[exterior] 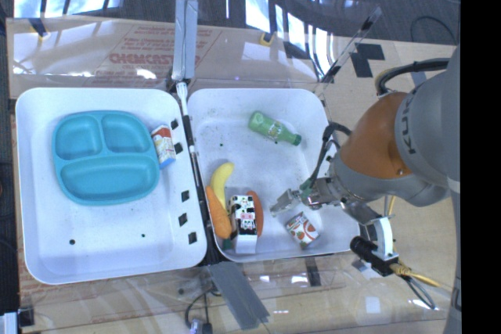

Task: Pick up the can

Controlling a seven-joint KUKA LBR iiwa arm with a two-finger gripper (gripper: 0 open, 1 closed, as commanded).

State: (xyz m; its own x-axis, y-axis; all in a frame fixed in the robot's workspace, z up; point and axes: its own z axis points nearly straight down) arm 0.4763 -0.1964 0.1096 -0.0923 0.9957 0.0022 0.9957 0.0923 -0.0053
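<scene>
Two shallow white plastic bins sit side by side on the bench: the left bin (31,192) holds two things and the right bin (235,109) five. In the left bin lies one turquoise plastic tray (106,156) with three rounded compartments, and touching its right edge is one small carton with a red and white label (163,145). In the right bin there is one green plastic bottle (273,129) lying on its side near the far wall, one curved yellow banana (221,177), one tapered orange carrot (218,213) just beside it, one white carton with black cow patches (244,220) at the near wall, and one short cylindrical can with a red and white label (302,230), tilted near the bin's near right corner. The metal tool (291,201) hangs just above and left of that can; whether its fingers are spread or closed cannot be told, and nothing is seen between them.
</scene>
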